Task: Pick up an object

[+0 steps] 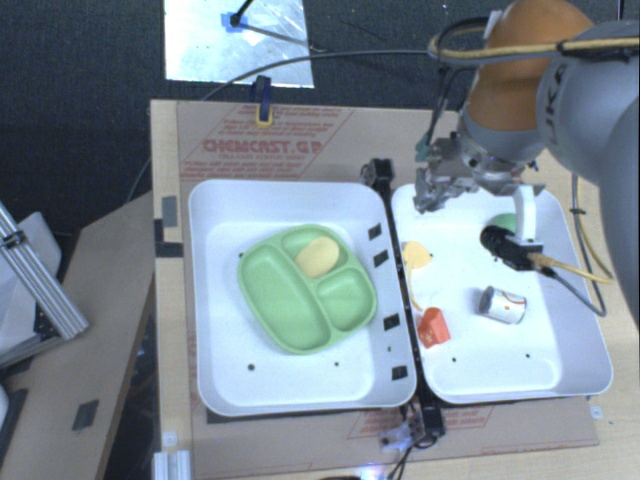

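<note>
Approach stage imo: gripper [430, 196] hangs over upper-left corner of the right bin [560, 360], jaws spread or shut, can't tell. Closest pick is the yellow piece [416, 257] just below it in frame by the bin's left wall, so next = drop down & line up. Same bin: red block [432, 326], small can [502, 305]. Left bin [230, 378]: green tray [285, 303] w/ yellow lump [319, 256] in its upper compartment.

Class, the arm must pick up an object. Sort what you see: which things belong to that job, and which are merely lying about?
Belong to the job: claw; red piece; small can; yellow piece; yellow lump on green plate.
Lying about: blue clamp; foil sheet; metal rail.
</note>
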